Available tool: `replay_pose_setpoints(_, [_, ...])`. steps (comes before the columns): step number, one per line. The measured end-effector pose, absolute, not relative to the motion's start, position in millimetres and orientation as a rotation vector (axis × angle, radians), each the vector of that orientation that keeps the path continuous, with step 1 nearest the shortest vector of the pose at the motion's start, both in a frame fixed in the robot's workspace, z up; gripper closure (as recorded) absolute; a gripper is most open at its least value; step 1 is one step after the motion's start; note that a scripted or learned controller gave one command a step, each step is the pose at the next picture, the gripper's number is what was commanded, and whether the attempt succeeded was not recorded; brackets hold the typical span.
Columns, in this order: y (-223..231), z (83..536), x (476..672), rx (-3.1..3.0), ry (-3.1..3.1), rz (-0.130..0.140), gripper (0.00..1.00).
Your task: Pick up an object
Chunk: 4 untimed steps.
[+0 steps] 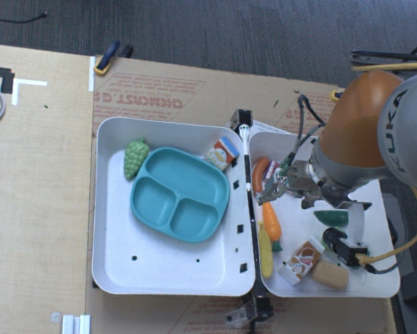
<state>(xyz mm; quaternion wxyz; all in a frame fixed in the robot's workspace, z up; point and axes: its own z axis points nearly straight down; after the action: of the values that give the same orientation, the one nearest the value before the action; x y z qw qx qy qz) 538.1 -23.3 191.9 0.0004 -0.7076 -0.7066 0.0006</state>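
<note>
The gripper point(276, 185) hangs low over the right bin point(373, 288), near that bin's left wall, with the grey arm point(378, 124) and its orange band above it. Whether its jaws are open or shut cannot be told; the metal parts there are too tangled to read. Just left of the gripper lies a red-orange piece point(259, 173); just below it lies a carrot point(271, 221), and below the carrot a yellow corn cob point(264, 255) runs along the wall. Nothing can be seen between the jaws. Right of the carrot is a dark green item point(331, 218), and further down a small carton point(303, 262) beside a tan block point(330, 276).

The left bin point(162, 272) holds a teal divided tray point(180, 194), green grapes point(135, 157) touching the tray's left edge, and a small packet point(221, 153) at its upper right corner. Both bins sit on cardboard point(146, 94) over a pale wooden bench point(29, 204). Grey carpet point(208, 19) lies beyond the bench.
</note>
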Motion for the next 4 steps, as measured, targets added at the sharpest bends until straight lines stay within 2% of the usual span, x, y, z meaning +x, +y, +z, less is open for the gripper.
replay_pose_setpoints(3, [-23, 192, 538.1, -2.222, -2.219, 0.002, 0.00])
replay_pose_setpoints(4, [-96, 92, 523.7, -2.224, -2.218, 0.001, 0.00])
